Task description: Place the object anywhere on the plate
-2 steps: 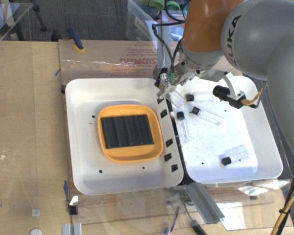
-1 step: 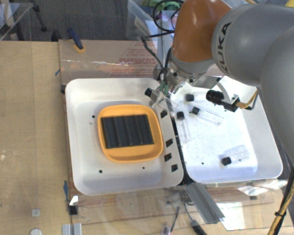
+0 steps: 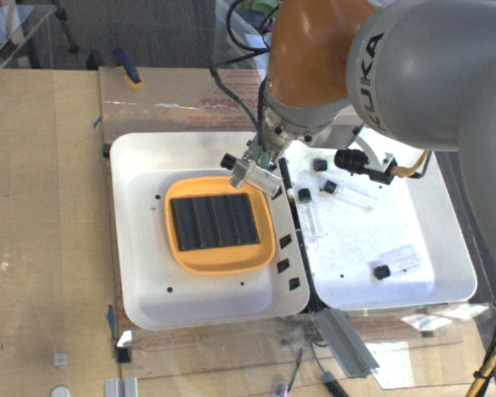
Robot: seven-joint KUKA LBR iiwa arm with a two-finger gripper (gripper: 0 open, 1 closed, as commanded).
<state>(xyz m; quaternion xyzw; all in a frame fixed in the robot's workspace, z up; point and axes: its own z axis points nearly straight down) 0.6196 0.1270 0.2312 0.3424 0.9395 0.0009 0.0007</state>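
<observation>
Gripper (image 3: 255, 170) first: mine hangs low over the left bin (image 3: 140, 222), right at the far right corner of the orange plate (image 3: 223, 261), with the wrist reaching in from the right. Whether the gripper is clenched or released I cannot tell, because the tip is too small and cluttered to read.

Right at that tip is a pale vial (image 3: 263, 180) with a black cap (image 3: 229, 162). It lies crosswise above the plate's rim, cap end toward the bin's middle. I judge this to be the object I am meant to deliver. The spot makes sense, since this corner is the part of the plate nearest the other bin. I cannot say whether the vial is in my grasp or resting on the rim.

The plate sits near the middle of the left bin, and a black ribbed insert (image 3: 213, 222) fills its well. Any landing place is therefore on those ribs or on the orange border. I would guess a round vial settles into the grooves but may roll off the sloped border, so a spot further inward looks safer than the rim.

Across the divider, the right bin (image 3: 446, 255) carries more of the same kind, scattered apart: a vial by the divider (image 3: 311, 219), a second vial (image 3: 353, 196) beyond it, and a third vial (image 3: 402, 260) toward the near edge. Both bins stand on the wooden desk (image 3: 41, 246).
</observation>
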